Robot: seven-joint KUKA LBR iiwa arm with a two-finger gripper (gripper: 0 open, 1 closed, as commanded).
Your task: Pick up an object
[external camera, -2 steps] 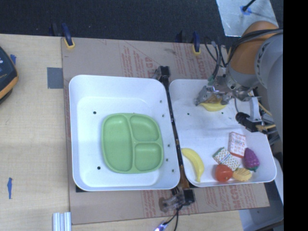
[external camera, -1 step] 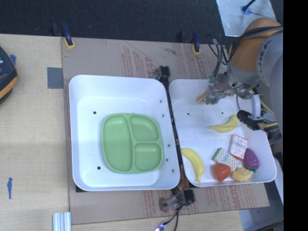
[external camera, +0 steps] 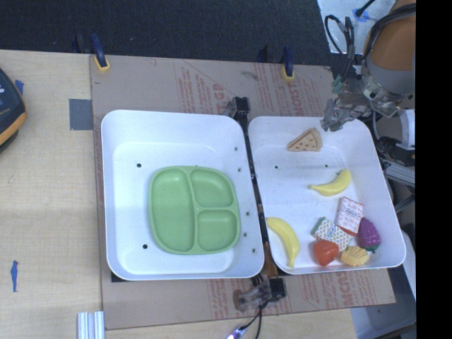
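The right white bin [external camera: 282, 129] holds a tan pizza-slice toy [external camera: 304, 141] near its far edge, a yellow banana [external camera: 332, 183] in the middle and a second banana [external camera: 284, 239] at the near left. A small red-and-white box [external camera: 349, 215], a patterned packet [external camera: 330, 232], a purple grape bunch [external camera: 369, 234], a red tomato [external camera: 325, 252] and a yellow piece [external camera: 354, 256] crowd the near right corner. My gripper [external camera: 332, 123] hangs over the bin's far right edge, just right of the pizza slice, with nothing seen between its fingers.
The left white bin [external camera: 120, 140] carries a green divided plate [external camera: 193, 209]. Blue clamps [external camera: 99, 54] pin the cardboard sheet at the far edge. A black and orange device [external camera: 8, 108] lies at the far left of the bench.
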